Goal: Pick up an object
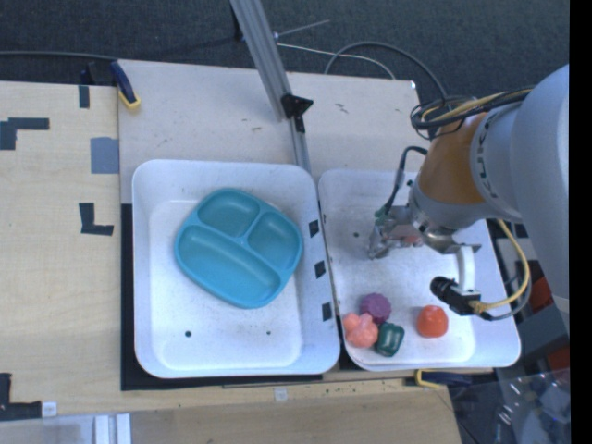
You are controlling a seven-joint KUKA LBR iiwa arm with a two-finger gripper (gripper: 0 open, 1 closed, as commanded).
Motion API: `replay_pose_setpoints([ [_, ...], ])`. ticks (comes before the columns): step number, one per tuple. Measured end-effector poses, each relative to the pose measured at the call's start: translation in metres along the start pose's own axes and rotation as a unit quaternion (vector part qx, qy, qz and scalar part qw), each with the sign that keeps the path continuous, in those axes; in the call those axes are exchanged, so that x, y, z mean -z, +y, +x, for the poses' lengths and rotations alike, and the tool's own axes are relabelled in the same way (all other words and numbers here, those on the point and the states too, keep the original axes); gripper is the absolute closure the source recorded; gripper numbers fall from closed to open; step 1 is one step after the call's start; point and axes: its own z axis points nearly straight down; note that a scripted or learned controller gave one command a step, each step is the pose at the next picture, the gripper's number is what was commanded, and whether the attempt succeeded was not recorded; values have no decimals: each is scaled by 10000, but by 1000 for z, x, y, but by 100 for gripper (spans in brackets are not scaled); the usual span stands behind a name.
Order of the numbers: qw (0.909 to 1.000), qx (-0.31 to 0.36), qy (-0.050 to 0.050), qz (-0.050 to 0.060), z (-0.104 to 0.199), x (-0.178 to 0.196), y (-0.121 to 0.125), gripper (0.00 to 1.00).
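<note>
Toys are sitting in right bin (481,345): purple piece (375,305), orange-pink piece (361,329), green piece (389,339), red ball (432,321). Left bin (148,248) is holding blue plate (239,246). Tool (381,244) is hovering, grip unclear.

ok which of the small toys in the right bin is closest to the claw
The purple toy. It lies just below the claw, above the orange-pink piece and green piece; the red-orange one sits farther right.
</note>
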Motion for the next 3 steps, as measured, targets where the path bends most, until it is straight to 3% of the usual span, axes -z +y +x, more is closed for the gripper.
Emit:
replay_pose_setpoints([
  [3, 10000, -4, -3, -22, 5, 139, 13, 100],
])
